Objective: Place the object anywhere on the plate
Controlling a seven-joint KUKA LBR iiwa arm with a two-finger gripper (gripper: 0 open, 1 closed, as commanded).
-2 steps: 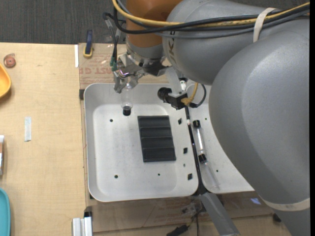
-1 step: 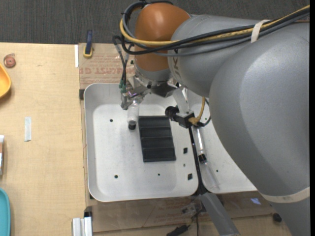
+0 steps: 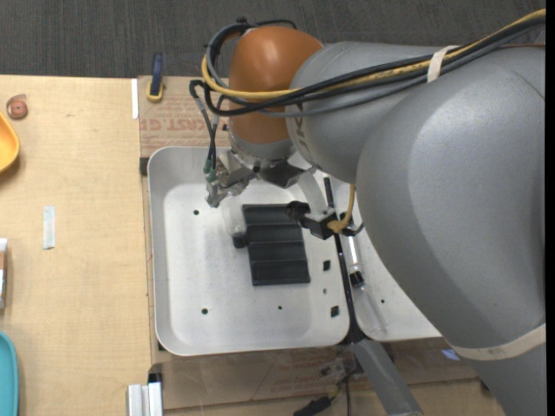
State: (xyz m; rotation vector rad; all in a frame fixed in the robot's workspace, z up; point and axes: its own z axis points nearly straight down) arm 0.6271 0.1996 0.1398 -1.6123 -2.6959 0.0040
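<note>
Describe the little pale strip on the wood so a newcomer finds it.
Start at the pale wooden board left of the white bin. Halfway down it lies a small pale strip, alone. Unlike the round reddish disc and yellow piece above it, it is thin and straight.

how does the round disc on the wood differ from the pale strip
The disc is round and reddish brown; the strip is narrow, straight and whitish. The disc sits near the view's top left corner; the strip lies lower and further right. Both are small and lie on the wooden top, beside the white bin.
</note>
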